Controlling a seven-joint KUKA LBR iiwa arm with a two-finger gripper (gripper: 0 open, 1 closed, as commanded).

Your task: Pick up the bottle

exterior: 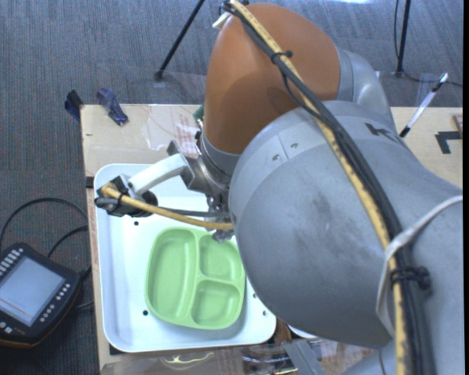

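The arm's orange and grey bulk reaches from the right over the benches and hides most of the right bin and the back right part of the left bin. My gripper (220, 230) hangs low at the back edge of a green divided plate (195, 278), which lies in the left white bin (119, 287). The wrist blocks the view of the gripper's tip.
The green plate takes up the middle and front of the left bin, with bare white floor along its left side. A tripod leg (184, 30) stands on the carpet behind the bench. A handheld control pendant (23, 291) lies on the floor at the left.
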